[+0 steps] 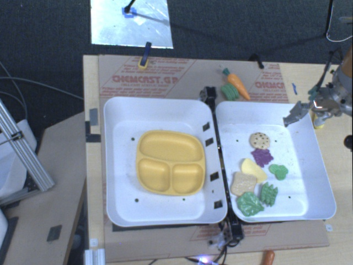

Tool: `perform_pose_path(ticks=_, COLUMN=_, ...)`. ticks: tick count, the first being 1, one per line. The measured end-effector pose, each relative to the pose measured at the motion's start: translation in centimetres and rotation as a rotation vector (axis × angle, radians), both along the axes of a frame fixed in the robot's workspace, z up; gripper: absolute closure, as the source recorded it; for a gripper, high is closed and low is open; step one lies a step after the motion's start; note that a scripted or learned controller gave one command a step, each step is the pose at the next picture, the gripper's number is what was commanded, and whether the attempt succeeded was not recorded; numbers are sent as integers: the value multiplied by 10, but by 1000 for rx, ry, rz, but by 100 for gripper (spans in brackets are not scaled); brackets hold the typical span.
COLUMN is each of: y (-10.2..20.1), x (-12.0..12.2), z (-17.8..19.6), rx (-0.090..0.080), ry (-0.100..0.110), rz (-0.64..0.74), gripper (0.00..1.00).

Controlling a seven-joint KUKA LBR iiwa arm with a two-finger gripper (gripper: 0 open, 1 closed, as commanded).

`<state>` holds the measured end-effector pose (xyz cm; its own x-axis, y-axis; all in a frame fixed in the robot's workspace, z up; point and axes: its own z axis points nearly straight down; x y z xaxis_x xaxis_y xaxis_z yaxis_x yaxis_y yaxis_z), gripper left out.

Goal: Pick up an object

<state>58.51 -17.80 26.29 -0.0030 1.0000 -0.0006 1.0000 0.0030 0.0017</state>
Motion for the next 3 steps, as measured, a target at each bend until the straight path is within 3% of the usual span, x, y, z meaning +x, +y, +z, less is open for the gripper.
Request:
perform_pose_path(ticks=1, y=13, x=-27, z=-118, rx=4, ry=12, rz=-2, gripper=0)
perform_pose_path(ticks=2, y=95, x=7, z=-150, rx=4, ry=1, rz=9, gripper=0)
perform_pose_path(ticks=3, y=94, x=-42, z=-180, rx=2, ry=6, rz=-3, gripper=0)
